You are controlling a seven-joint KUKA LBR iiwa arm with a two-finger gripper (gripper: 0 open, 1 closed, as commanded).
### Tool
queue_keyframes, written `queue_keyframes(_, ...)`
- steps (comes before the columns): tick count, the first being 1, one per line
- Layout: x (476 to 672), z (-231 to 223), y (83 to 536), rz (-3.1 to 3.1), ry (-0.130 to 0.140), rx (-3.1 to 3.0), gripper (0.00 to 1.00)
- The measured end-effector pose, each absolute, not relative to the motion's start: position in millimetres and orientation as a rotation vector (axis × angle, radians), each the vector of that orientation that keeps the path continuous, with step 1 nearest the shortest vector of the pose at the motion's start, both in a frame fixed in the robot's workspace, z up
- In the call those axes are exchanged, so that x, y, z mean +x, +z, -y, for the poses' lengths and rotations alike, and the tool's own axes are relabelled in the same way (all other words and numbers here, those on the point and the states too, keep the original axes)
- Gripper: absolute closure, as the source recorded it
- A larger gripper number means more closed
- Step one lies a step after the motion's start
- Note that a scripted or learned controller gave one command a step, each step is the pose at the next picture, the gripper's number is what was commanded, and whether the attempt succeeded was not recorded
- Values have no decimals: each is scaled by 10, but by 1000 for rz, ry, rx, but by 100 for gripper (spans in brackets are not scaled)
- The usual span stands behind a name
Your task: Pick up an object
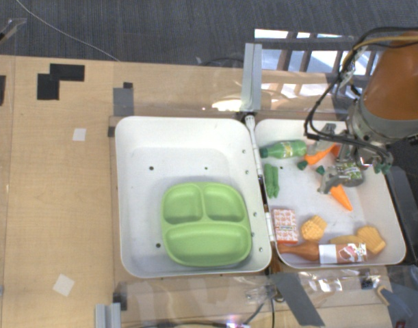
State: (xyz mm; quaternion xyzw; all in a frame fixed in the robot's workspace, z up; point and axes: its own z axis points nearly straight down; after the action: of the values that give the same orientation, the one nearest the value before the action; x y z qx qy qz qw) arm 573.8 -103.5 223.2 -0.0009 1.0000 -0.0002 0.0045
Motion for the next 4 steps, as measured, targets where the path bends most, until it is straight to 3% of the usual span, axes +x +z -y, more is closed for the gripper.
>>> queue_keyframes(1, 5640, 1574, 982, -3143, 2, -90, 0)
queue_keyframes(2, 5711, 1544, 1160, -3121, -4, -106, 100)
queue_keyframes(3, 5709, 1541, 1156, -3122, -3, -108, 0)
queue_keyframes(4, 5890, 1574, 895, -3123, -5, -166, 0)
